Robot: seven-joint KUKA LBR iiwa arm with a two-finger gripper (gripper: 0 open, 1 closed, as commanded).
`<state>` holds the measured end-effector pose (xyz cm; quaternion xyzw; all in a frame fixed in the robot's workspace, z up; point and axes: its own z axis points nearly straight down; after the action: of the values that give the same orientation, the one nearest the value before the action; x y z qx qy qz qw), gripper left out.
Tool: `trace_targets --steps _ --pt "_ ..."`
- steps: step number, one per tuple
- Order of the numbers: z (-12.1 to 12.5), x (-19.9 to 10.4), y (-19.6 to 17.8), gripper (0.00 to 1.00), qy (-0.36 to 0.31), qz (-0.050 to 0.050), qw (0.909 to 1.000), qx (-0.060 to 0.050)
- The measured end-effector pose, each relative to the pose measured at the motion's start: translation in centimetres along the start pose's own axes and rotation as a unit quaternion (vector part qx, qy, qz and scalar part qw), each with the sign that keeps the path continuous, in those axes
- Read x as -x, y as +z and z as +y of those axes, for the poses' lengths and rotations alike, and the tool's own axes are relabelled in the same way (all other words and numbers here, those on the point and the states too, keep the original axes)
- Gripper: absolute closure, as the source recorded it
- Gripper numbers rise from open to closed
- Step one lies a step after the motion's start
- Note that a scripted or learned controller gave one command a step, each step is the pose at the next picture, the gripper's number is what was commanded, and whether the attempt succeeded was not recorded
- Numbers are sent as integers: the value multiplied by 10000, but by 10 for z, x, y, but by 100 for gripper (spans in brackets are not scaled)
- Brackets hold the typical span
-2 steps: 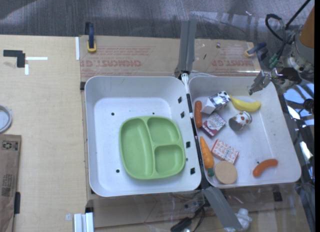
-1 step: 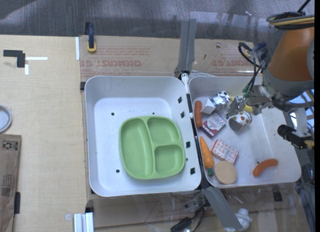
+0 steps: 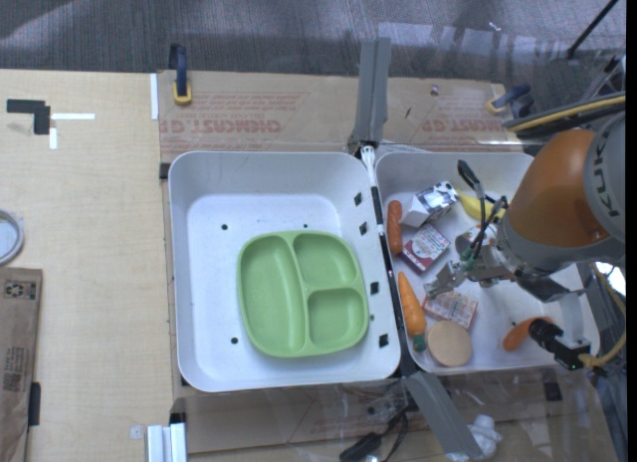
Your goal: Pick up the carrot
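Nearest the front rim of the right bin (image 3: 518,365) a round tan disc (image 3: 450,344) lies, and just left of it the carrot (image 3: 411,304) rests along the bin's left wall, green tip toward the front. The gripper (image 3: 460,276) hangs low over a small printed packet (image 3: 451,308), just right of the carrot and apart from it; whether its fingers are spread or closed I cannot tell from here. Farther back lie a red-and-white packet (image 3: 428,247), a sausage-like piece (image 3: 395,226) and a banana (image 3: 476,205). In the left bin (image 3: 199,251) sits a green divided plate (image 3: 304,293).
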<state>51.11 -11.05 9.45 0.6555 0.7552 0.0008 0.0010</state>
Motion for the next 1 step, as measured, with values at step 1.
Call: trace_targets --steps 1 --pt "-41 54 -71 0 -1126 0 9936 -9"
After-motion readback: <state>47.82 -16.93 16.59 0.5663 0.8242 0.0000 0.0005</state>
